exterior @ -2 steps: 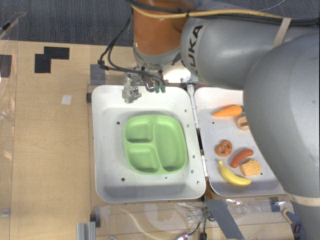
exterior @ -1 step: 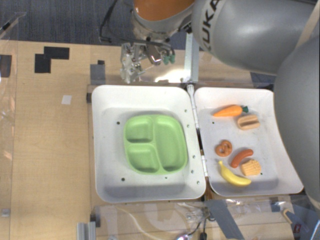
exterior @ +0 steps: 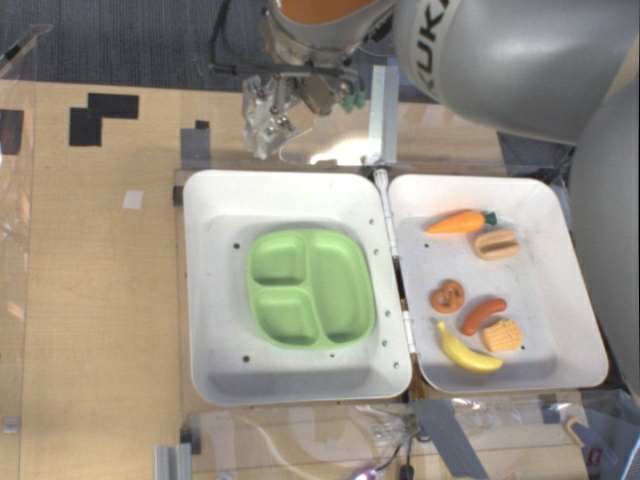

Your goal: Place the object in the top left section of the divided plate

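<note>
The gripper (exterior: 268, 128) hangs at the top of the frame, left of centre, above the bench just beyond the far rim of the left bin (exterior: 215, 268). Its fingers are pale and partly see-through against the wood, and I cannot tell whether they stand wide or narrow; nothing shows between them. The orange band and the grey arm (exterior: 520, 38) fill the upper right.

The green plate (exterior: 312, 288) lies in the middle of the left bin, flat, with three sections: two small ones stacked on its left side and one long one on its right. Its upper-left section (exterior: 276, 261) lies below the gripper in the frame, apart from it, with the bin's far wall between them.

The toy foods all lie in the right bin (exterior: 560, 368), well apart from the fingers, to the lower right of them. A carrot (exterior: 457, 222) lies near that bin's upper edge, with a hot dog bun (exterior: 496, 244) just beside it to the lower right. Lower down are a pretzel (exterior: 448, 296), a sausage (exterior: 483, 314), a waffle-like yellow piece (exterior: 502, 336) and a banana (exterior: 466, 350). The sausage, the yellow piece and the banana lie close together; whether they touch I cannot tell.
</note>
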Motion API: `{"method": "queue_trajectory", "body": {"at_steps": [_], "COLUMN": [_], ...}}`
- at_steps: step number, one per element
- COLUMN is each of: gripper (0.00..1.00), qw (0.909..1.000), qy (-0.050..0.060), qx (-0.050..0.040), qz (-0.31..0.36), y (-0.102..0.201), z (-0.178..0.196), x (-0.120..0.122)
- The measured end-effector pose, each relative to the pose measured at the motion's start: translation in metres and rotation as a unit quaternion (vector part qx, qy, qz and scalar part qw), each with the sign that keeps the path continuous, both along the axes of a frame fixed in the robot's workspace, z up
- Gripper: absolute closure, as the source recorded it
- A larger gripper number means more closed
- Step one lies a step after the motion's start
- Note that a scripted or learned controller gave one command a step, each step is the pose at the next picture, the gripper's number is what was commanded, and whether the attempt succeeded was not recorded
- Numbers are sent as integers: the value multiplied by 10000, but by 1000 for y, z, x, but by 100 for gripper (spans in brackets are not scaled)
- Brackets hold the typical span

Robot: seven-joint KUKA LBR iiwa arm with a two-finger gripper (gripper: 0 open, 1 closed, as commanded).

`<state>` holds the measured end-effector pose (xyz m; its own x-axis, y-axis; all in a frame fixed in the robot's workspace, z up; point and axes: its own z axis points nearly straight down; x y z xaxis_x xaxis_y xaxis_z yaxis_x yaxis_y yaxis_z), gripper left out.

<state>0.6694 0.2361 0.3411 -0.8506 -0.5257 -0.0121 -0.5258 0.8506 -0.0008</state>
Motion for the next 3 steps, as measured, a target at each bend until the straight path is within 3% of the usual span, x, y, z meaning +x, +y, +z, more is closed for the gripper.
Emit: {"method": "queue_trajectory", "body": {"at_steps": [1, 2, 3], "gripper": [100, 100, 100], "qw": [9951, 9844, 9706], "qy": [-3, -12, -14], "qx": [-8, -15, -20], "qz": [991, 1757, 2406], "y": [0, -4, -8], "z": [-38, -50, -19], "x": [0, 0, 0]}}
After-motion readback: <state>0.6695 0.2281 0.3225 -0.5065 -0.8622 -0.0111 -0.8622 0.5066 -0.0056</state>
